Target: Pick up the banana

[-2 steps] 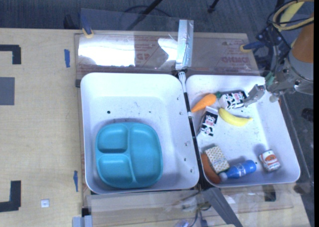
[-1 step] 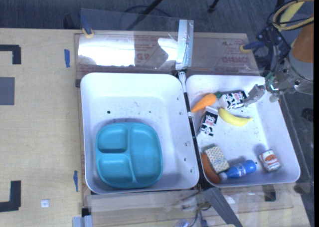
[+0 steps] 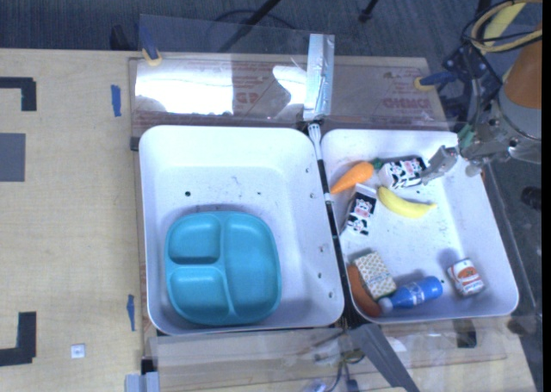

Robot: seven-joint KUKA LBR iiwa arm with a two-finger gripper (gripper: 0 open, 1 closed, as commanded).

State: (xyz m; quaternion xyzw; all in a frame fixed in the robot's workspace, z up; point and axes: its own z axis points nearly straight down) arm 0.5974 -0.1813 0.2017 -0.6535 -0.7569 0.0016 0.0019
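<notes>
Banana (image 3: 406, 203) lies in the right bin (image 3: 495, 248), just below and to the left of my gripper (image 3: 439, 162), not in its grasp. I cannot tell how the gripper is set. A black-and-white carton (image 3: 403, 171) sits right beside my tip, touching the banana's upper side, with a carrot (image 3: 354, 177) further left and a second carton (image 3: 362, 211) below that. I judge the risk to be crowding: coming down here, I might nudge the carton or catch it instead of the fruit.
</notes>
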